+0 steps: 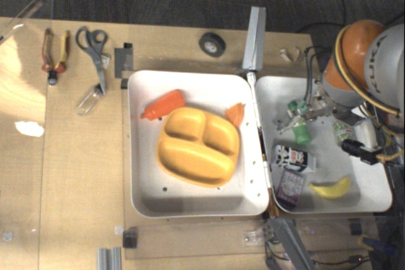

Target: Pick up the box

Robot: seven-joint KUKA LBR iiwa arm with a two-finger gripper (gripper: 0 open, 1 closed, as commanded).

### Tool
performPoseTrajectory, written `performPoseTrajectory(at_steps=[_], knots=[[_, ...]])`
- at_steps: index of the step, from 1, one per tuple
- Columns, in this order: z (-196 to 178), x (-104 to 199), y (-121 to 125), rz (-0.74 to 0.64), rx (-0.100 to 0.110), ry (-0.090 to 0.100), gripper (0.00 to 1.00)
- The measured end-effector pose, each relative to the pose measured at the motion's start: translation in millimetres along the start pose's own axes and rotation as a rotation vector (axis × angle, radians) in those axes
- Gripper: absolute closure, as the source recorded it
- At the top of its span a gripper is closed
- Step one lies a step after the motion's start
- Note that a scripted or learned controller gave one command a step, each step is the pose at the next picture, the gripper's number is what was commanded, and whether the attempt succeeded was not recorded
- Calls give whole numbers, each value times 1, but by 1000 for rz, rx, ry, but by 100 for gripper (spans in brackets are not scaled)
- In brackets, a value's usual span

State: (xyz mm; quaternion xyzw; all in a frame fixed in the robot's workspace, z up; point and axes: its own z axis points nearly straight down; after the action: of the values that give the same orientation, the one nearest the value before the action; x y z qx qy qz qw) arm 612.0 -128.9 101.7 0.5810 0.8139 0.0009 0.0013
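Yellow tray (upside down), scissors, pliers, banana.

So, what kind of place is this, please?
Probably a robotics lab workbench. Two white bins hold test items like a yellow tray and a box, while scissors and pliers lie nearby.

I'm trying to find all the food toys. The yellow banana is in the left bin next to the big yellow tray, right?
Not quite. The camera view shows the yellow banana in the right bin, near its front edge, beside the box. The big yellow tray is in the left bin.
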Motion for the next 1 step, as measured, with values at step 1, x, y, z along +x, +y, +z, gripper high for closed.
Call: performPoseTrajectory(at_steps=[1], knots=[[13, 20, 53, -152, -6, -9, 0]])
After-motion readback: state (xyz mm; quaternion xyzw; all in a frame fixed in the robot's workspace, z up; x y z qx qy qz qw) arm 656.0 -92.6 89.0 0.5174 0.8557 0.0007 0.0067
